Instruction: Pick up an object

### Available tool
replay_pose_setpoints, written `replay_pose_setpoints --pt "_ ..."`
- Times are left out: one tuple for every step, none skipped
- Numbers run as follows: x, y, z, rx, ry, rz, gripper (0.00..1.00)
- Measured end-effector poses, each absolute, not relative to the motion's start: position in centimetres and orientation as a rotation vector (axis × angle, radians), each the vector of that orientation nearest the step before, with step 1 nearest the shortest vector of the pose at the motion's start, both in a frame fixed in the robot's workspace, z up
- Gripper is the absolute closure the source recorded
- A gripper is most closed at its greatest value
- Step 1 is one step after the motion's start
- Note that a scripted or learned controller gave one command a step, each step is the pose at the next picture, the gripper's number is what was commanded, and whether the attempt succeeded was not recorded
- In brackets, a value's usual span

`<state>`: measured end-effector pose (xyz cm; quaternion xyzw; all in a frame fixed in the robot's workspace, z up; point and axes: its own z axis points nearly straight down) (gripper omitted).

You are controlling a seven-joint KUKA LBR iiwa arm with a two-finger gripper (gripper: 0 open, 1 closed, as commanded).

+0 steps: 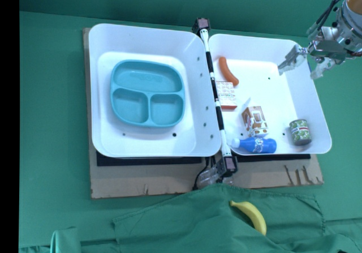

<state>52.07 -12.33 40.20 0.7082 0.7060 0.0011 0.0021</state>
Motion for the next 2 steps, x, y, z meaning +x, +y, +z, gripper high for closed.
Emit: replay_pose_setpoints --pt "52.8 -10.2 47.2 2.213 2.214 0.012 0.0" --pt "51.9 -11.3 58.1 2.213 2.208 0.016 0.0"
